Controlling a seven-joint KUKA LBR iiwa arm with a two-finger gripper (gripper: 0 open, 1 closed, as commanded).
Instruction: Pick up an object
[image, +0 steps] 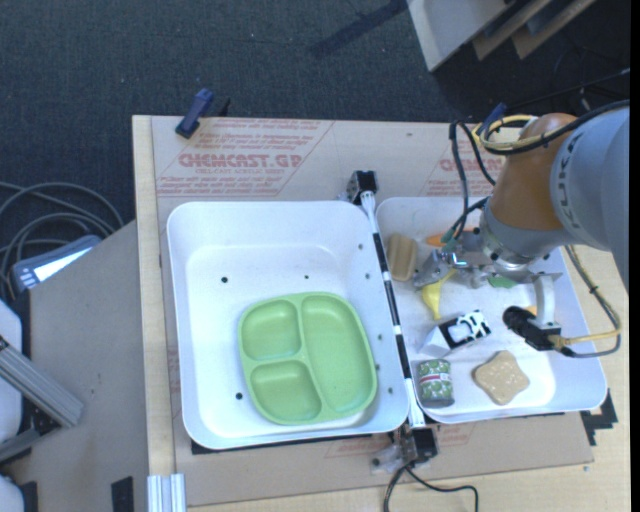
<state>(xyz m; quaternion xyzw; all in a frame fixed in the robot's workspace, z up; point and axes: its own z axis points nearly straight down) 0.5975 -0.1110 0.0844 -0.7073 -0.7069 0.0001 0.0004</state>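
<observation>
You have nothing lifted yet: the gripper (455, 262) hangs low at the right bin's (580, 390) nine o'clock side above the yellow object (431, 296); its grasp state I cannot tell.

Red print "CHEMCAST GP" on the board (240, 160) under the bins, top left; smaller red lines below it too blurry to read. Similar red print at top right, partly hidden.

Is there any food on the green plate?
No, it is empty. All three sections of the green plate show bare green plastic, and it lies flat in the left bin.
</observation>
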